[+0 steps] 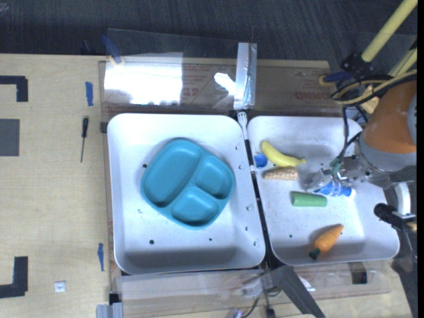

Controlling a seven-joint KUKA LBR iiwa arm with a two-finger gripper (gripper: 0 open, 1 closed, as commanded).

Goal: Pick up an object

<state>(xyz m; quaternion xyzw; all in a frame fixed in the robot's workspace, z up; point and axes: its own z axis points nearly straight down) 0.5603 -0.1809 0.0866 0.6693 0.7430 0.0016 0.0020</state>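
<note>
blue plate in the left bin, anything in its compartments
The blue plate shows three bare compartments, nothing lying in them. Whatever is beneath it in the left bin is covered by the plate.

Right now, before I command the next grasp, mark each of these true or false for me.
1. The blue divided plate lies in the left bin. True.
2. The carrot lies in the left bin. False: it is in the right bin, near the front edge.
3. The banana lies next to the plate. False: it lies in the right bin.
4. The green block lies between the banana and the carrot. True.
5. The end effector is over the right bin. True.
</note>
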